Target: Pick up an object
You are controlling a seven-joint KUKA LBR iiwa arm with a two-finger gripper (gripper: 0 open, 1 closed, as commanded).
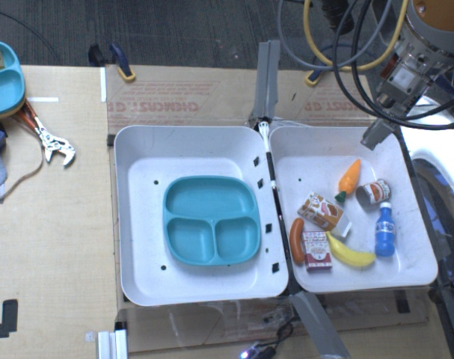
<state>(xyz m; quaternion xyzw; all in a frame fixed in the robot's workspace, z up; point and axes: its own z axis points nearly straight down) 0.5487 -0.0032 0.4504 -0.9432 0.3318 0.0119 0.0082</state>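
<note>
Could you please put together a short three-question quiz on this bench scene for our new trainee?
1. True or false: the teal divided tray lies in the right bin.
2. Which item lies nearest the blue bottle? A) the wrench B) the banana C) the hot dog
3. Fill in: the carrot lies in the ____ bin.

Key
1. False: it lies in the left bin.
2. B: the banana's tip is right beside the bottle.
3. Right, with the small can and the two snack boxes.
</note>
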